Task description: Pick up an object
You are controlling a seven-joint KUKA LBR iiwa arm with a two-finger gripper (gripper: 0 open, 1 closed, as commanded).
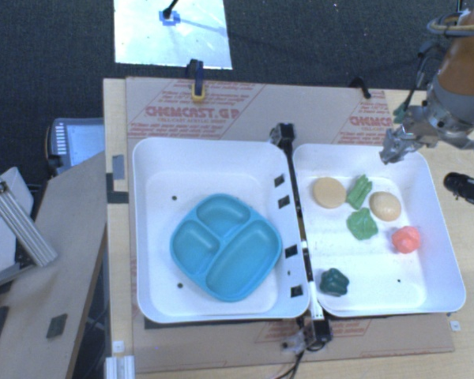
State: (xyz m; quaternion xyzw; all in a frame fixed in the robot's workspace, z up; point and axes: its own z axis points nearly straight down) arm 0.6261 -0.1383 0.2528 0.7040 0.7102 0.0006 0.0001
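Rounded tan object (329,193) lies near gripper (393,151).

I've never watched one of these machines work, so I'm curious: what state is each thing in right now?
Gripper: above the right bin's far rim, holding nothing.
Blue plate: lying flat in the left bin.
Two tan pieces: resting in the right bin.
Green pieces: lying between the tan ones.
Pink piece: untouched.
Dark green piece: alone, near edge.

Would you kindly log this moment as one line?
pincer: above right bin far rim | holding: nothing seen | pink object: in bin | blue plate: left bin
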